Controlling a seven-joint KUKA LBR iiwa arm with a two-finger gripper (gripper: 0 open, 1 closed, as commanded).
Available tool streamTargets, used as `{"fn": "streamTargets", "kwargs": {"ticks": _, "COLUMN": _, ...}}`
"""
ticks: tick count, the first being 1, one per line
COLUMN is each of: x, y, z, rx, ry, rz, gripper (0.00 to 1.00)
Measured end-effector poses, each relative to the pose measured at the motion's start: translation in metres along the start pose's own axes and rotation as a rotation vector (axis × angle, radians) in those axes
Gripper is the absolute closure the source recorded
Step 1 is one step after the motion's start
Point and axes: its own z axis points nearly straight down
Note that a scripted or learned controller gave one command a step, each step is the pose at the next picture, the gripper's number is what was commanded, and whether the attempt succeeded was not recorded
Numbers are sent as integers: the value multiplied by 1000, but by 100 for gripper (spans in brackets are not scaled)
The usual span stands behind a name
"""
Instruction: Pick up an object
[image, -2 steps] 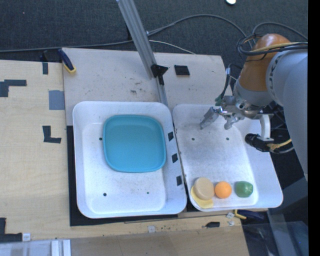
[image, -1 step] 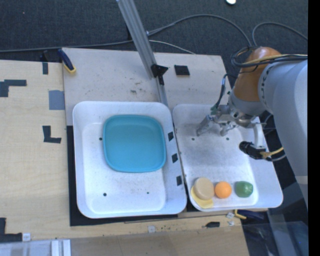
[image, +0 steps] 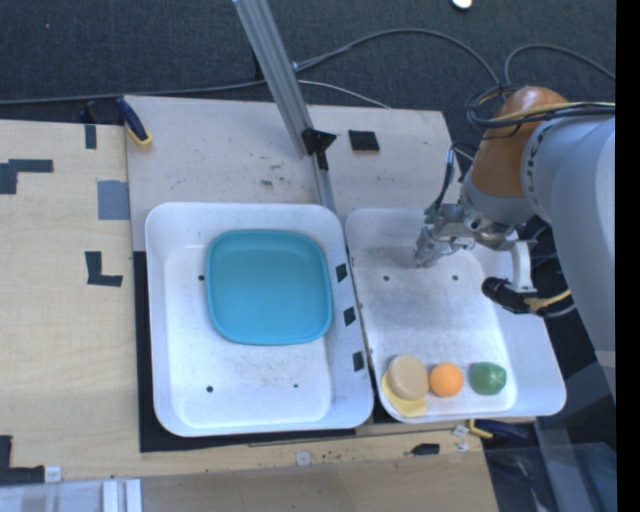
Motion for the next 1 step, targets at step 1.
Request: {"fn": "streamTargets", "kwargs": {"ticks": 1, "x": 1, "y": 11, "z": -55, "rx": -5, "ry": 0, "rz": 0, "gripper": 100}}
